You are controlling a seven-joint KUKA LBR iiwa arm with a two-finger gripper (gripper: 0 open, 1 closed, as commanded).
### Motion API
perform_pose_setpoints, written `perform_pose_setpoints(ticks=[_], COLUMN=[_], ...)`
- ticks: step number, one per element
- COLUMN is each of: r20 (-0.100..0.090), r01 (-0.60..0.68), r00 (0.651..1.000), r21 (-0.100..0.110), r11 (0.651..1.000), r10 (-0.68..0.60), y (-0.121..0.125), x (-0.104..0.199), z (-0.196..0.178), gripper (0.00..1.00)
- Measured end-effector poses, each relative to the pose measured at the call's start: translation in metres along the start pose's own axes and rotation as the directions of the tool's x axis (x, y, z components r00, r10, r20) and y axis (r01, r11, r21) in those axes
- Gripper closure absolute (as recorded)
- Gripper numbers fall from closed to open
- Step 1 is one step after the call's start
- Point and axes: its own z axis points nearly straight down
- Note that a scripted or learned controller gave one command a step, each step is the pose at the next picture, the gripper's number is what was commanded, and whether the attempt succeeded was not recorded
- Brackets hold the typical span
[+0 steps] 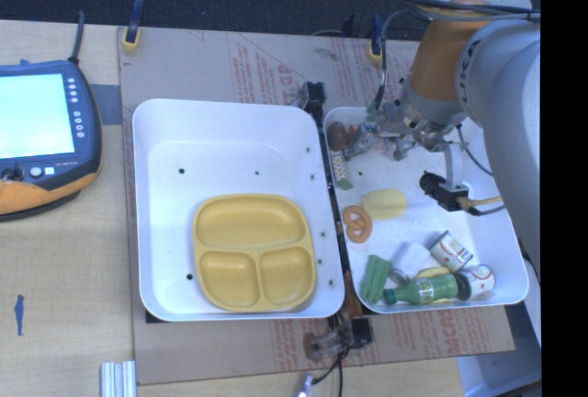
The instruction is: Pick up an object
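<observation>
While the handheld control pendant (41, 133) sits off at the far left of the bench, the left bin (156, 124) holds a yellow divided tray (253, 250). Over in the right bin (510, 280) lie a pretzel (356, 223), a pale yellow lemon-like piece (384, 202), a green bottle (424, 289) on its side and a small white carton (452, 251). At that bin's back edge the gripper (390, 136) hangs low; I cannot tell how wide it stands or whether it has anything.
</observation>
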Motion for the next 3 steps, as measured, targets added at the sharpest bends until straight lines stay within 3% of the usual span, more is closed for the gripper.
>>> perform_pose_setpoints(ticks=[1, 2, 3], r20=[0.001, 0.000, 0.000], r01=[-0.002, 0.001, 0.001], r00=[1.000, 1.000, 1.000], r21=[0.000, 0.001, -0.002], r11=[1.000, 1.000, 1.000], r10=[0.002, -0.001, -0.001], y=[-0.001, -0.001, -0.017], x=[-0.102, -0.101, -0.034], z=[0.000, -0.011, -0.135], gripper=[0.00, 1.00, 1.00])
